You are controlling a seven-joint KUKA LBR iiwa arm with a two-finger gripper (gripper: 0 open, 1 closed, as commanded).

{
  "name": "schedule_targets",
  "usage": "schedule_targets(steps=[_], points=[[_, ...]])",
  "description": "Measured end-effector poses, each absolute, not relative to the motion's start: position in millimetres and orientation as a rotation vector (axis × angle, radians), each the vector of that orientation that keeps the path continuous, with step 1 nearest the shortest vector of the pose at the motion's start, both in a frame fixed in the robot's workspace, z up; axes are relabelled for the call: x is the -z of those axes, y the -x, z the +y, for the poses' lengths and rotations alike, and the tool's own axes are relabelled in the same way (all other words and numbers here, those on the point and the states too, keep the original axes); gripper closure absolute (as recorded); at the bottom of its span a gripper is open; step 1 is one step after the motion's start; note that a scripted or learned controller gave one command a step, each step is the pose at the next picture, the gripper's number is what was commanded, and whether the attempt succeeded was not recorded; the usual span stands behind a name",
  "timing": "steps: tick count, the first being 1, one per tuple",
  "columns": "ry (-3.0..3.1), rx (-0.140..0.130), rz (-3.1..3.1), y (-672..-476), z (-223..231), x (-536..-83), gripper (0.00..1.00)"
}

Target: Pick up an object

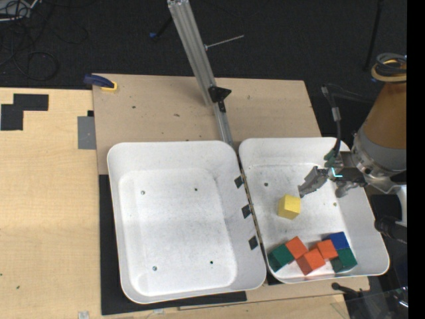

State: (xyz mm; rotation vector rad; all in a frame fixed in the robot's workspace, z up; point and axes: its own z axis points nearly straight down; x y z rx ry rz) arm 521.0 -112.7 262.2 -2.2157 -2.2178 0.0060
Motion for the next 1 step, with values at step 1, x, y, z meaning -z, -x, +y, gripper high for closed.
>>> schedule_targets(steps=[1], points=[[2.222, -0.003, -2.215, -521.0, -114.4, -263.7, 0.0]])
